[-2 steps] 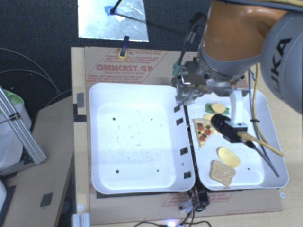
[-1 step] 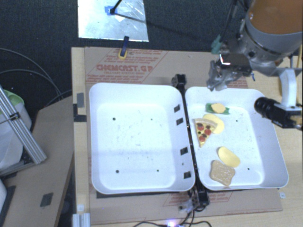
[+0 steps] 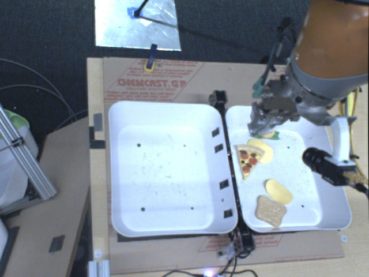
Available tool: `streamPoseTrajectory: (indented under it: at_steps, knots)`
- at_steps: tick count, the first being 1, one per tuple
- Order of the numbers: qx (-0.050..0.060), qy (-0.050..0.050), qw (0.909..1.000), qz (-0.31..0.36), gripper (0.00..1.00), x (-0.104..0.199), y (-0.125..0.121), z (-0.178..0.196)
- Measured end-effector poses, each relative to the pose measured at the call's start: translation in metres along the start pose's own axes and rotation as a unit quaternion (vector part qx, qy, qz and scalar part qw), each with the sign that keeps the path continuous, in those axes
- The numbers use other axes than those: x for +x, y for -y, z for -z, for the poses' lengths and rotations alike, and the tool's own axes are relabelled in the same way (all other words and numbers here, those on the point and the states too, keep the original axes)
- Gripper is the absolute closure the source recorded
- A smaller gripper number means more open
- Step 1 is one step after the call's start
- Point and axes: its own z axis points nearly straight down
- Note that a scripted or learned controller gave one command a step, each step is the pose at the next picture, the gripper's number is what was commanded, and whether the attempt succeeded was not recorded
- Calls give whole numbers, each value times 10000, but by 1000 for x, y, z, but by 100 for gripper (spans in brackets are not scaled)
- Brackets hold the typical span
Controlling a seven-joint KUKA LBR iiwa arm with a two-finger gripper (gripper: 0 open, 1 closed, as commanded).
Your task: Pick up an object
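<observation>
**Desk:** Where is the pick standing right now?

**Operator:** I'm watching the gripper (image 3: 262, 127) hanging low over the right bin (image 3: 331, 212), at about 11 o'clock on its floor. It is sitting just above a yellow piece with a green edge (image 3: 271, 135), which is half hidden beneath it. I'm judging the pick as not yet made: nothing is showing between the fingers, and from this slant I cannot tell how wide they are standing.

**Desk:** What is lying in there to choose from?

**Operator:** I'm seeing four more toy foods resting on the floor. A pizza slice (image 3: 247, 160), a flat wedge with red dots, is lying near the bin's 9 o'clock wall. A pale yellow rounded piece (image 3: 263, 150) is touching its upper edge. A smooth yellow oval (image 3: 278, 191) is lying toward 6 o'clock, and a tan, speckled bread slice (image 3: 270, 211) is sitting just below it, at roughly 7 o'clock.

**Desk:** And the surroundings?

**Operator:** The left bin (image 3: 167, 111) is showing smooth white plastic with a few dark specks. Both bins are resting on brown cardboard (image 3: 173, 77). Everything is looking rigid and light, I'm guessing moulded plastic. The closing and the lift are remaining.
</observation>
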Motion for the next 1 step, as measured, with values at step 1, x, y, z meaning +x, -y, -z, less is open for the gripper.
streamPoseTrajectory:
  at_steps: [1]
  knots:
    - [-14, 0, 10000, 1, 100, -9, -1, -29]
